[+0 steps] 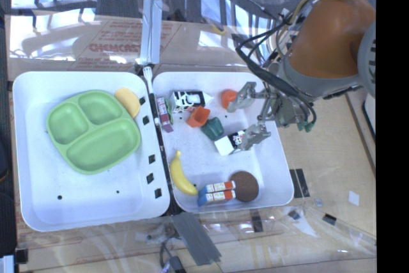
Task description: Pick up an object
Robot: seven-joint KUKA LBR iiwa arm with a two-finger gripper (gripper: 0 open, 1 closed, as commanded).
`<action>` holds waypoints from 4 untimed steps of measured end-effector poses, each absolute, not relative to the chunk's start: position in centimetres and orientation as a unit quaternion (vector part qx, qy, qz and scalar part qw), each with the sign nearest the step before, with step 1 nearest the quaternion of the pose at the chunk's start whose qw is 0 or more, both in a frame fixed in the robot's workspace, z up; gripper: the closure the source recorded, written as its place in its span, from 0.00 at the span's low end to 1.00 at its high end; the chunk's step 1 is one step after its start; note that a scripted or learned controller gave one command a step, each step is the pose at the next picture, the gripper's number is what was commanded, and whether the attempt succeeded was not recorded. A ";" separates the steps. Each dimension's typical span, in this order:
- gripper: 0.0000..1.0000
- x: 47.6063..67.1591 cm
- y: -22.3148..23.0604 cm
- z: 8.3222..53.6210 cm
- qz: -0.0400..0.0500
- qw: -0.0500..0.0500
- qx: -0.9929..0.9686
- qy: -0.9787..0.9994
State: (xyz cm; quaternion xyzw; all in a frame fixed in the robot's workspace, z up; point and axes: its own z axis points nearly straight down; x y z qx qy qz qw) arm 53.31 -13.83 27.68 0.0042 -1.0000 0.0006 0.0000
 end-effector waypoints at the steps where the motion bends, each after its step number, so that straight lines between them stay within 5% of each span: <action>1: 0.00 59.1 -13.5 10.6 0.001 -0.005 0.108 -0.994; 2: 0.00 55.2 -18.8 12.2 0.000 0.001 -0.009 -1.000; 3: 0.00 56.3 -15.2 9.4 0.000 -0.001 -0.046 -0.999; 4: 0.00 54.7 -10.5 9.3 -0.001 -0.001 -0.087 -0.996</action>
